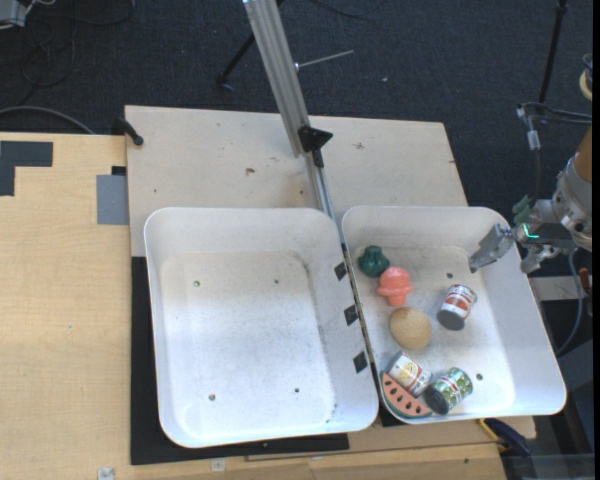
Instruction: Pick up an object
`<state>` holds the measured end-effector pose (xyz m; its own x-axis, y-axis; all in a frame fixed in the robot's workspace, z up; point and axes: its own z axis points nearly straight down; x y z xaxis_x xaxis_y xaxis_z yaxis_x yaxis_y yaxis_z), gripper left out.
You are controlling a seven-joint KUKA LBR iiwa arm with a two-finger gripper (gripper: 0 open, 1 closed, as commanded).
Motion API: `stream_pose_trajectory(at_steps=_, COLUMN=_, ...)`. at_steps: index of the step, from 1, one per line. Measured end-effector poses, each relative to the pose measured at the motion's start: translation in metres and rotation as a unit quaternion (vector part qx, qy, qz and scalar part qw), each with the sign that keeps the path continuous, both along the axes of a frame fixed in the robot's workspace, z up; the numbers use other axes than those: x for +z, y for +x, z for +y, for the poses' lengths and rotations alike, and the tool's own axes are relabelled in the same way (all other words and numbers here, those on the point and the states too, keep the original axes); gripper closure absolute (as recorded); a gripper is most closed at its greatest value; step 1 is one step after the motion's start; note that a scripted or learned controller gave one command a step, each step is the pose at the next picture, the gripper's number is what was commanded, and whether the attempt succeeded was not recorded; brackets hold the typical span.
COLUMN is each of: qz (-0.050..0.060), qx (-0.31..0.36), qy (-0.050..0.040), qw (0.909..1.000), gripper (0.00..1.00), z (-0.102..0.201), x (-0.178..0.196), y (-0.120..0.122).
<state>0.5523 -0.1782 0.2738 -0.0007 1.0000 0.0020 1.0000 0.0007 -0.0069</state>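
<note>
Hovering over the right bin's (520, 368) far right edge, the gripper (510, 248) has its fingers spread and nothing between them. Six objects cluster along the bin's left wall and near-left corner. Likeliest target: small can with red band (457, 306), nearest the gripper, standing apart from the tan potato-shaped piece (410, 328) and pink figure (394, 285). Judged light, rigid, smooth-sided, likely to roll; best gripped across its curved body, mid-height. Green toy (372, 261) sits at the wall; two more cans (430, 383) crowd the watermelon slice (404, 397).
</note>
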Motion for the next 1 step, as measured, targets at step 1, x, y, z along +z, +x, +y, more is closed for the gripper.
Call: stream_pose_trajectory(at_steps=1, qz=-0.002, qx=0.000, qy=-0.0005, qw=1.0000, gripper=0.00, z=-0.0002, x=0.0022, y=0.0007)
